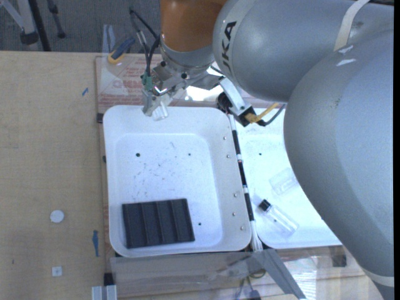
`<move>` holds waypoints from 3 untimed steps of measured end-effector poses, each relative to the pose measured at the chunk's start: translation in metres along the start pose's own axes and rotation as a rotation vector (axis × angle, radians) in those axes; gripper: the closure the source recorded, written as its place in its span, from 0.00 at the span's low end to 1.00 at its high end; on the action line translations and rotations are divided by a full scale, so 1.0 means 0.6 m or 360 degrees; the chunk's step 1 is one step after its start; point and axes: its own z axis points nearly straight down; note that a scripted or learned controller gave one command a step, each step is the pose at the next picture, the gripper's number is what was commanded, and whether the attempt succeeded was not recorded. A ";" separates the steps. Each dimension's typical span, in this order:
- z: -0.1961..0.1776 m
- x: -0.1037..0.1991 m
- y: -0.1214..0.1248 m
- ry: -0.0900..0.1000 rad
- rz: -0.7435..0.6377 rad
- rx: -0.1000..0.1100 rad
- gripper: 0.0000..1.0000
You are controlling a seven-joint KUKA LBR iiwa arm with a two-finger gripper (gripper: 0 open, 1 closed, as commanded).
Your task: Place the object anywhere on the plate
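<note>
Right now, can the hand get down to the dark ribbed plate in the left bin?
Probably yes. The hand sits over the left bin's far rim, and the dark ribbed plate lies uncovered at the near end with nothing between.

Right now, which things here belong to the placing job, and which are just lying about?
Job:
- gripper
- dark ridged plate in the left bin
- small clear vial, probably the object, in the right bin

Lying about:
- white disc on the bench
</note>
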 end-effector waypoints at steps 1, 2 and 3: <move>-0.085 0.000 0.001 -0.0001 -0.0530 -0.0003 1.00; -0.103 0.000 0.003 -0.0003 -0.0531 -0.0012 1.00; 0.011 0.016 -0.015 0.0004 -0.0634 0.0005 1.00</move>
